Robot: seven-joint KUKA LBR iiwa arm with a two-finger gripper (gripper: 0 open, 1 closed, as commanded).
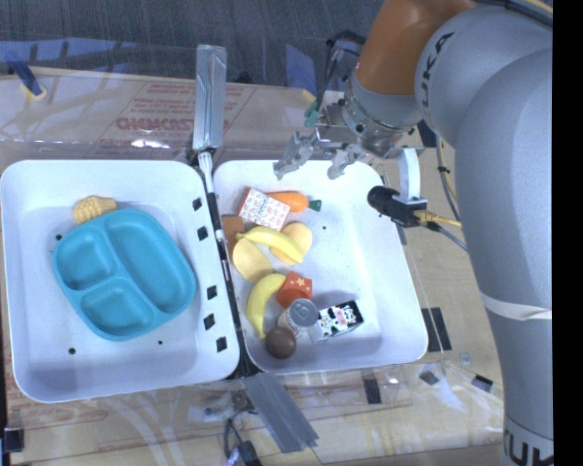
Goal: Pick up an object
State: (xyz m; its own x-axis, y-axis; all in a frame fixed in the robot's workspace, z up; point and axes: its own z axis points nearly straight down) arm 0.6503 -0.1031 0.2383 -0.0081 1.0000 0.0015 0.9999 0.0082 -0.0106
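**Gripper open and bare above the right bin's far rim**

The toy food lies heaped in the left half of the right bin (394,289): a carrot (290,201) beside a small printed carton (262,208), two bananas (275,244) (261,299), a red piece (294,287), a brown ball (280,343) and a black-and-white carton (340,319). The gripper (314,161) hangs over the bin's far edge, fingers spread, nothing between them, apart from the pile. In the left bin (29,348) a blue divided plate (123,273) rests with a corn cob (94,207) touching its far corner.
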